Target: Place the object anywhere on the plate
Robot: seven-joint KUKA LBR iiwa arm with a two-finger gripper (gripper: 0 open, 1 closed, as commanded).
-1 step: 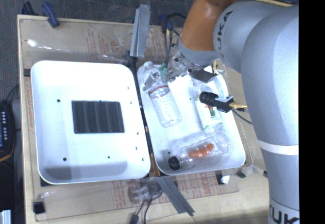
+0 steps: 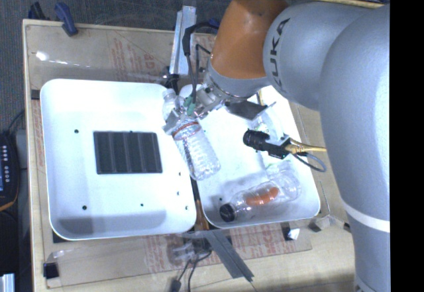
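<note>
camera view: clear bottle (image 2: pixel 197 148) slanted across the bins' shared rim (image 2: pixel 196 199) beneath gripper (image 2: pixel 191 106), grasp impossible to tell; best to lift clear of it, carry left, lower flat onto dark ribbed plate (image 2: pixel 128 151).

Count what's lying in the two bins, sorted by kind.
Clear bottles: 2, the labelled bottle at the rims where the bins meet, and the black-capped bottle in the right bin
Dark ridged plate: 1, in the left bin
Total: 3
</note>
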